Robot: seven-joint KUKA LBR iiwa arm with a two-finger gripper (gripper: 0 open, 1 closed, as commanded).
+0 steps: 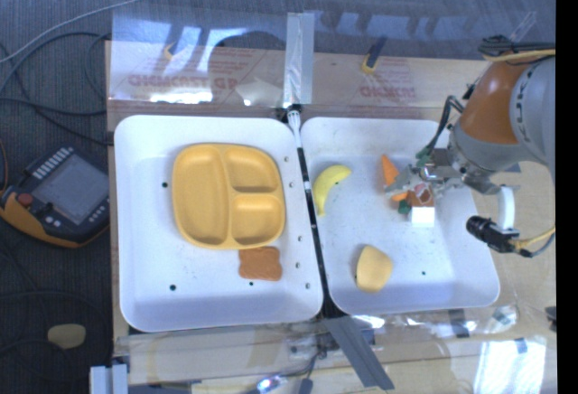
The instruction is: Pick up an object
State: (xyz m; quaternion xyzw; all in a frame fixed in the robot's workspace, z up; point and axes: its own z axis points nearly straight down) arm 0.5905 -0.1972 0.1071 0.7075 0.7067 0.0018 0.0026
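two shallow white bins: the left bin point(135, 229) holds one yellow divided plastic tray point(228, 195) and one orange toast-shaped piece point(260, 265); the right bin point(470, 279) holds one yellow banana point(327, 185), one yellow rounded lump point(373, 267), one orange wedge point(388, 170). small pieces under the tool point(417, 193) blur together.

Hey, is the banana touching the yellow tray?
Apart. The camera view shows the banana in the right bin and the yellow tray in the left bin, with the bin rims between them.

A teach pendant point(56, 193) lies left of the bench point(226, 80).
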